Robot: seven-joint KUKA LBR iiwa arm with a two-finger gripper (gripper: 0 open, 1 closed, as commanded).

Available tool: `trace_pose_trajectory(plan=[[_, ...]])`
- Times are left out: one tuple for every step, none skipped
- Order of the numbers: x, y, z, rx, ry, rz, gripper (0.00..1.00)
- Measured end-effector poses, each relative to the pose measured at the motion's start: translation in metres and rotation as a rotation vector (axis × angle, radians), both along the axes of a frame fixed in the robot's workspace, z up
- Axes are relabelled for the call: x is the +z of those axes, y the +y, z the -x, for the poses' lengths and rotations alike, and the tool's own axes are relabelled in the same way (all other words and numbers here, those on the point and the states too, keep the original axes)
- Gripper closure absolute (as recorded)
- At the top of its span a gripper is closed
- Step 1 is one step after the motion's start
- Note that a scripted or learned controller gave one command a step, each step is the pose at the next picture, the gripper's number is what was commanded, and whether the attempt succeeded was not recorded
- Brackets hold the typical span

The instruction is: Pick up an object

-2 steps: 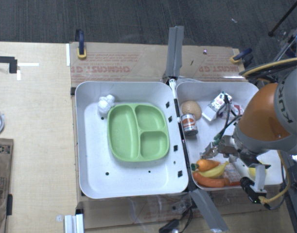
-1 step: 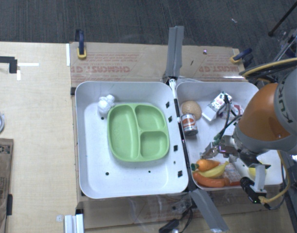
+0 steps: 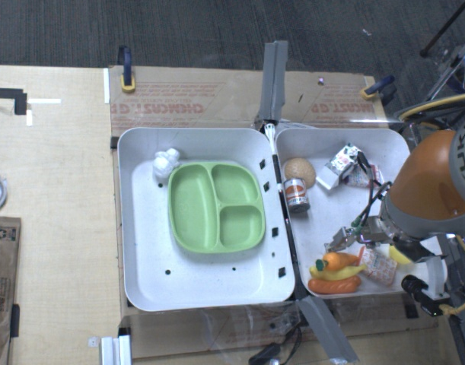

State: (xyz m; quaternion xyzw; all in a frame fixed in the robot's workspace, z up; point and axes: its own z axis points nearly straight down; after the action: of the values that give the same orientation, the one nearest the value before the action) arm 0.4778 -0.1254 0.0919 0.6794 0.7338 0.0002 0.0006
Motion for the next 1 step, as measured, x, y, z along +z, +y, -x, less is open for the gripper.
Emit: trace_pose_trajectory(plan=[[-0.0009, -0.0363, -0.0316, -0.101, 0.003, 0.0, 0.0]])
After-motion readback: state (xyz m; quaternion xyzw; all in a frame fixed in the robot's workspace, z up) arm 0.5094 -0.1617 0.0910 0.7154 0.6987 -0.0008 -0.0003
